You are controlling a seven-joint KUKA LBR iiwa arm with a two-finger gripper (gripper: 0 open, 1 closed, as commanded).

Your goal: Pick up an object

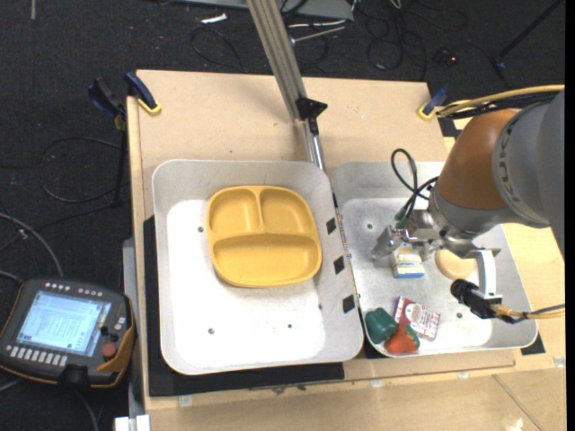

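And the gripper (pixel 395 243) is down low in the right bin (pixel 364 214), metal fingers pointing toward the bin's left half, with the orange-banded arm (pixel 490 169) looming in from the right. Whether those fingers are spread or pinched, the view is too cluttered there to tell. Just beside the fingertips, on the near side, sits a small white-and-blue box (pixel 409 263) with a yellow patch on it, touching or very nearly touching the claw, though it may only be lying under it; nothing shows clearly clamped between the fingers. Further toward the near rim of that bin there's a cluster: a red-and-white packet (pixel 420 318), a green piece (pixel 378 321) and a red piece (pixel 403 339) huddled together, well apart from the claw. A pale round shape (pixel 456 265) peeks out from under the wrist. Black cable (pixel 406 173) loops up behind the gripper. Over in the left bin (pixel 180 268), a yellow divided plate (pixel 263 235) lies flat in the far half. A slanted metal pole (pixel 278 48) crosses the bench top, and a teach pendant (pixel 63 330) rests on the floor at left.
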